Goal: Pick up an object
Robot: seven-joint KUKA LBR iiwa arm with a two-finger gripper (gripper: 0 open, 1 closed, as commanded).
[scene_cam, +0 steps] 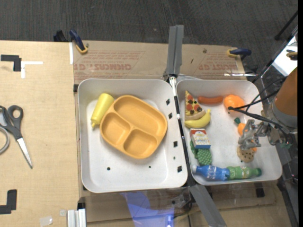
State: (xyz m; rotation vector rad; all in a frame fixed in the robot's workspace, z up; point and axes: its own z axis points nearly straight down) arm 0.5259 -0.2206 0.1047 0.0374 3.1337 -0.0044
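My gripper point(248, 137) hangs low over the right side of the right bin point(269, 161), reaching in from the right edge. Directly below and in front of it lies a speckled cookie point(245, 154). A small orange piece point(241, 126) sits just behind it, and an orange point(233, 101) lies farther back. Nothing is visibly held. Elsewhere in the bin are a pizza slice point(191, 103), a sausage point(209, 99), a banana point(198, 120), a small red and white box point(200, 137), a blue bottle point(211, 172) and a green bottle point(244, 172).
The left bin point(94, 171) holds a yellow divided plate point(133, 126) and a yellow bottle point(101, 109). Scissors point(18, 134) lie on the bench at far left. Black cables point(251, 109) run across the right bin's back right corner.
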